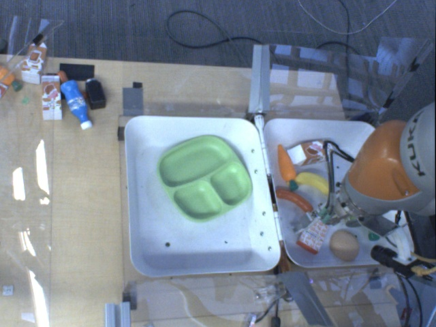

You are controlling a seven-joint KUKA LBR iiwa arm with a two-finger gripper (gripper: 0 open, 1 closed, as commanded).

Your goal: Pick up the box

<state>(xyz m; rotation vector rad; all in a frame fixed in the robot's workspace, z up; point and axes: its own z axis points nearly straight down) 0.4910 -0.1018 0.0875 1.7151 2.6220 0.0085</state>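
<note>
Now arm (388, 165) bent low, pincer (325, 216) w/ box (314, 236).

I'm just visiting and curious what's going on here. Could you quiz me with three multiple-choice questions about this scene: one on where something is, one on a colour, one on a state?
1. Where is the green tray?
A. left bin
B. right bin
C. on the bench

2. What colour is the carrot?
A. blue
B. orange
C. white

3. How does the box lie?
A. lifted above the bin
B. on the right bin floor
C. on the tray

Answers: 1 A, it sits in the left bin. 2 B, plainly orange. 3 B, it rests by the brown ball.
</note>
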